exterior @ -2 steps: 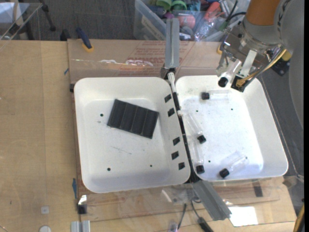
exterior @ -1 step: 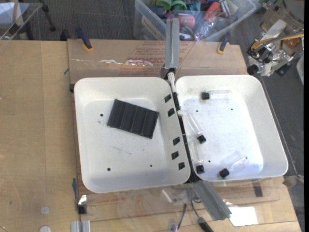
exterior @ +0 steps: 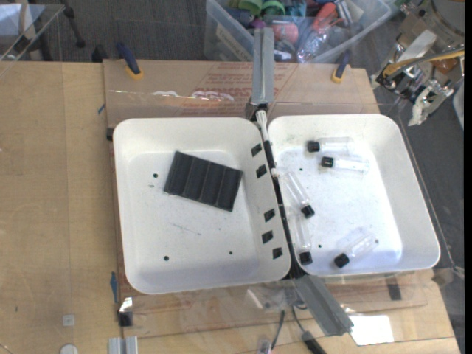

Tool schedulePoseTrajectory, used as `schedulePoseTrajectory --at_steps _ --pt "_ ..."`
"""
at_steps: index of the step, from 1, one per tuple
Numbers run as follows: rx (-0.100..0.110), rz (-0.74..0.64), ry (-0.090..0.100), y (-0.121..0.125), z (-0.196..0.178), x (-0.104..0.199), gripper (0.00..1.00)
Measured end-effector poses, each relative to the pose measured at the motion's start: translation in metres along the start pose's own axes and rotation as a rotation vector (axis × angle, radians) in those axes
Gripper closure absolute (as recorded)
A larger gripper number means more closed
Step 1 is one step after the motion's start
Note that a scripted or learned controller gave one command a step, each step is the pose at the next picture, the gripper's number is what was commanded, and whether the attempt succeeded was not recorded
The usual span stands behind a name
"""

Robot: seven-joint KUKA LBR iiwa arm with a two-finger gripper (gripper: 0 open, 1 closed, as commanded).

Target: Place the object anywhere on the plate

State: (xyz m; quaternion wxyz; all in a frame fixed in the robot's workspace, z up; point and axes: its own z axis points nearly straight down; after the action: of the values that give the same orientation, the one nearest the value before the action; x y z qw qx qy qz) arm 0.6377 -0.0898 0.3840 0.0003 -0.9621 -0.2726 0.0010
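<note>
Hanging far to the right of the plate [exterior: 203, 181] and further back, the gripper [exterior: 422, 98] is up off the bench, outside both bins. I cannot tell if it is open or closed; it is a jumble of small shiny parts. Nothing seems to be in it.

The plate is a dark, flat, ridged slab. It lies in the left bin [exterior: 133, 271]. The things to pick from are the little clear tubes [exterior: 346, 164] with black caps. They all lie to the right of the plate, in the right bin [exterior: 413, 198]. Two are further back than the plate, one lies right along the wall nearest the plate, and two sit nearer the front.

I think the job is at its very start: no tube has been picked up and none is on the plate. Next the gripper needs to come down over one tube, close on it, lift it, carry it left and set it on the plate. The tube near the front [exterior: 359, 243], well right of the plate, has room around it, so it looks easiest.

The tubes are see-through on white, so their edges are hard to make out. Most of the arm is cut off at the picture's edge.
</note>
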Motion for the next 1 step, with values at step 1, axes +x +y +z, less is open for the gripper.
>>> schedulePoseTrajectory --at_steps 1 --pt "0.0 -0.009 -0.001 -0.0019 -0.0097 0.0021 1.0"
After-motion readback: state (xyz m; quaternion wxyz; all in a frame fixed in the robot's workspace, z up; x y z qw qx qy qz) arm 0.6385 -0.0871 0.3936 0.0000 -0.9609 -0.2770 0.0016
